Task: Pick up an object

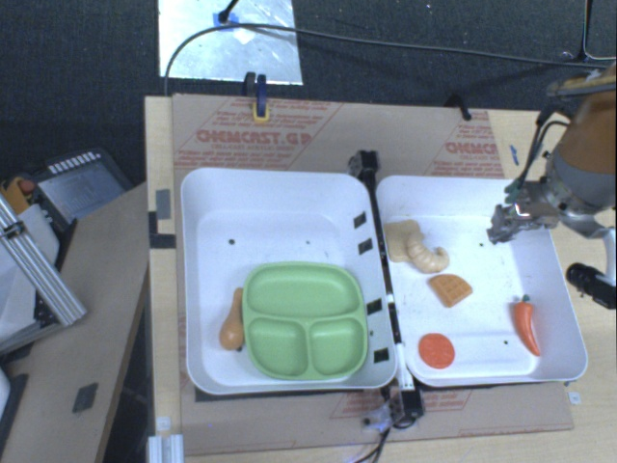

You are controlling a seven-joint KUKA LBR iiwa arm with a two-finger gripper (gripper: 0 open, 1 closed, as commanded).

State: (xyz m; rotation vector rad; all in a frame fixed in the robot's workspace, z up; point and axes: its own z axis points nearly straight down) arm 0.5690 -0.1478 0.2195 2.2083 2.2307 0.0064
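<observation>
In the left bin (202, 258) a tan, drumstick-shaped toy (232, 322) lies near the front, just beside the left edge of a green divided plate (305, 319), which fills most of that bin's near half. Black clips (368, 249) run down the seam where the two bins meet. In the right bin (569, 355), a pale beige curled piece (415, 246) rests close to the seam in the middle of the bin, and just in front of it and a little to the right sits a small orange wedge (450, 288). Nearer the front edge lies a flat red-orange disc (437, 351). Farther right, near the bin's right wall, a carrot toy (526, 326) lies lengthwise with its green top pointing to the back. The claw (505, 224) hangs over the right rear part of this bin, well apart from the beige piece and the wedge and behind the carrot; nothing can be seen between its tips, and it touches none of the toys. The tips are small and dark against the white floor, so how far they stand apart cannot be told. The grey arm (583, 177) comes in from the right edge.
</observation>
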